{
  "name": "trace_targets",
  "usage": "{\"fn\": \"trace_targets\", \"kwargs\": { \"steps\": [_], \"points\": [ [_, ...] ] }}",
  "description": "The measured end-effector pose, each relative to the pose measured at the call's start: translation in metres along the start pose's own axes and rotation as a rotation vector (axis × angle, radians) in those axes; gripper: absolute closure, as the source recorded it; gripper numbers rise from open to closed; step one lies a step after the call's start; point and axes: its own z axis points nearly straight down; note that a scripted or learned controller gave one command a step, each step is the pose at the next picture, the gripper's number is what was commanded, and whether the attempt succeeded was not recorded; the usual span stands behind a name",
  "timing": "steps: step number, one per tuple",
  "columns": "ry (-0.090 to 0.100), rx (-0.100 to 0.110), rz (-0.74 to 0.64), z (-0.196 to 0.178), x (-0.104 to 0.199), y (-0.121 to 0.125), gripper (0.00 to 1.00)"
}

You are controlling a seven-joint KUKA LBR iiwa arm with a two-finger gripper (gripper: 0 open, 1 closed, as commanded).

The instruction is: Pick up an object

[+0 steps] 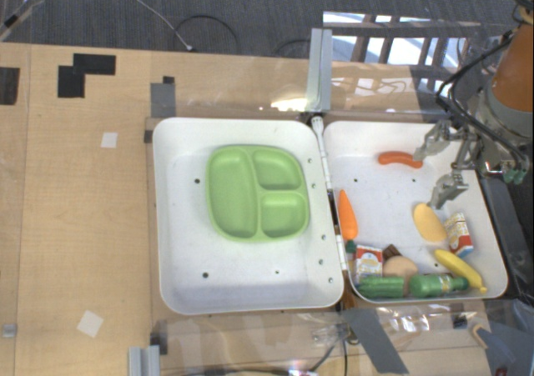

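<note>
Grey fingers of the gripper [444,167] hang spread and empty above the right bin [367,157], between the red sausage [400,160] and the yellow lemon [429,223]. The approach step seems in hand; next it must descend over one item and close.

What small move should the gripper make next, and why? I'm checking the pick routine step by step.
Probably a short descent toward the yellow oval piece. The gripper hangs open over the right bin with nothing between its fingers, and that piece lies just below the lower finger, with bare floor on its left. The red sausage is an alternative.
</note>
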Motion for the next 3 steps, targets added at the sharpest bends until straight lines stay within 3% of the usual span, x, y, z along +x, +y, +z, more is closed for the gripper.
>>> {"fn": "trace_targets", "kwargs": {
  "steps": [1,2,3],
  "points": [
    [0.014,-0.005,-0.074,0.165,0.001,-0.003,0.0],
    [-0.009,0.003,-0.125,0.178,0.026,-0.042,0.0],
    [-0.025,0.007,-0.133,0.164,0.02,-0.041,1.0]
  ]
}}
